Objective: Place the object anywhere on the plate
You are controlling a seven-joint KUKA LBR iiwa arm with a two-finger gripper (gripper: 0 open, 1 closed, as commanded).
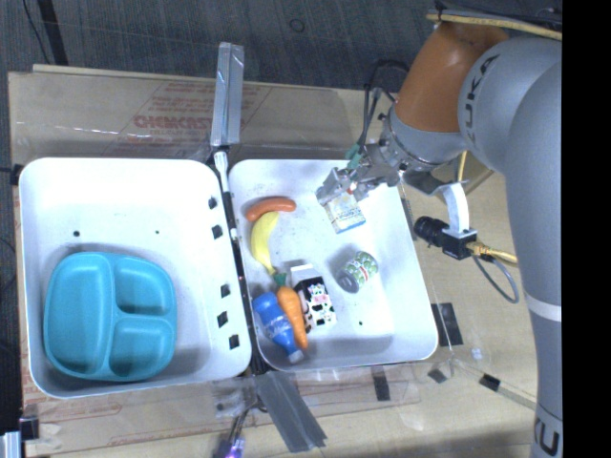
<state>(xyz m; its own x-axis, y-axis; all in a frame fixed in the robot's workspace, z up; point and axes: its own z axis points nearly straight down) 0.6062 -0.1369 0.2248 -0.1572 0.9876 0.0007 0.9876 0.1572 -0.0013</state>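
The blue divided plate [110,316] lies in the left bin [115,184], toward its front left. My gripper [340,191] hovers over the back of the right bin [406,327], far from the plate. Just beneath its tip is a small white and blue packet [348,218]; whether the packet is held or resting on the bin floor is unclear. Also in the right bin are a sausage [272,205], a banana [261,239], a carrot [293,315], a blue bottle [275,329], a cow-patterned box [316,301] and a green and white can [360,269].
A raised divider [227,246] with black clips runs between the two bins. The arm's grey and orange body [458,84] leans in over the right bin's back right corner. Bare white floor lies behind the plate in the left bin.
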